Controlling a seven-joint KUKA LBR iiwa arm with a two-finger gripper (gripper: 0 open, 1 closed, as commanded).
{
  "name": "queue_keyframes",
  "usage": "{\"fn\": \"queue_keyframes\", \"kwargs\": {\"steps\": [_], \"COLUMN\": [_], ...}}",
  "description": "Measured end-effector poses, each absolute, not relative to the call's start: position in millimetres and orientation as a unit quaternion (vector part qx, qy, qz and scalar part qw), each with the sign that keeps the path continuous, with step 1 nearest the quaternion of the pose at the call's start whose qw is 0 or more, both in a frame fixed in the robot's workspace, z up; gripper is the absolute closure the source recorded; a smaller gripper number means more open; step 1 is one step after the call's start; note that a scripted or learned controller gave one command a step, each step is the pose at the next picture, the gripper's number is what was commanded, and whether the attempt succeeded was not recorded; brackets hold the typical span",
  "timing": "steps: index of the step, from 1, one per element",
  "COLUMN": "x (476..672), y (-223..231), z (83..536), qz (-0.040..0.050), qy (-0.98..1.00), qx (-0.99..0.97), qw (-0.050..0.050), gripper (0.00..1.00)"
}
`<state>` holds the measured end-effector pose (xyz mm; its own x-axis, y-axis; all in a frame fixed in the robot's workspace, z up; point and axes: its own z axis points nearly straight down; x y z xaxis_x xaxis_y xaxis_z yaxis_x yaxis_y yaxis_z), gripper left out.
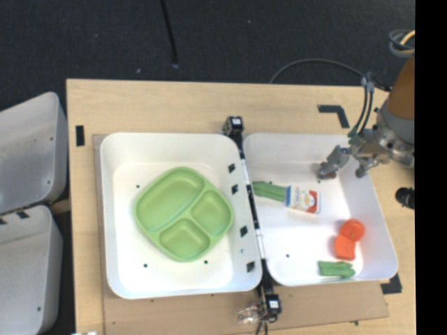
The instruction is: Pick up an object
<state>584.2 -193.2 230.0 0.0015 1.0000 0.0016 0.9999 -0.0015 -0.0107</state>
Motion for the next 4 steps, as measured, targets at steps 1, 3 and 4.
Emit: {"fn": "queue_keyframes", "kwargs": {"steps": [1, 3, 4], "x": [586.8, 582.4, 584.3], "y": [-192.8, -202.4, -204.0], "z": [236.7, 134.9, 103.4], "qz": [0.0001, 0.0013, -0.0009], "qy": [-0.708, -0.706, -0.704], "qx": [-0.707, -0.709, -0.710], "qw": [-0.001, 0.000, -0.002], "gripper": [0.00, 0.00, 0.00]}}
